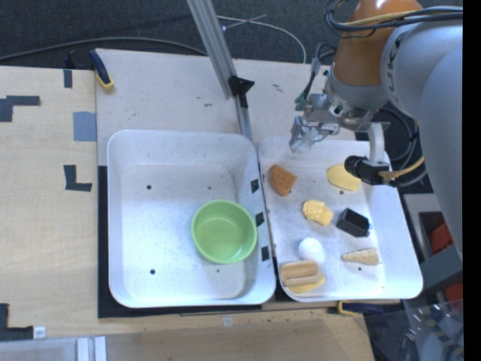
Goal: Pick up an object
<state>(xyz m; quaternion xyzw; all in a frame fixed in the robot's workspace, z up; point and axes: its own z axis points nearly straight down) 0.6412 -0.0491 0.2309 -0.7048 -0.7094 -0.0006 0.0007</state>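
Observation:
My gripper [304, 140] hangs over the far left corner of the right bin [391, 273], above and slightly right of an orange-brown bread piece [282, 180]. Nothing shows between its fingers. In the same bin lie a yellow wedge [343, 177], a yellow corn-like piece [318, 213], a black block [352, 222], a white egg [310, 250], a tan slice [362, 257] and a hot dog bun [302, 274].
The left bin [135, 201] holds a green bowl [223, 231] near its right wall. A slanted metal rod [218, 47] reaches down to the divider between the bins. A yellow and blue clamp [101, 69] sits on the bench at the back left.

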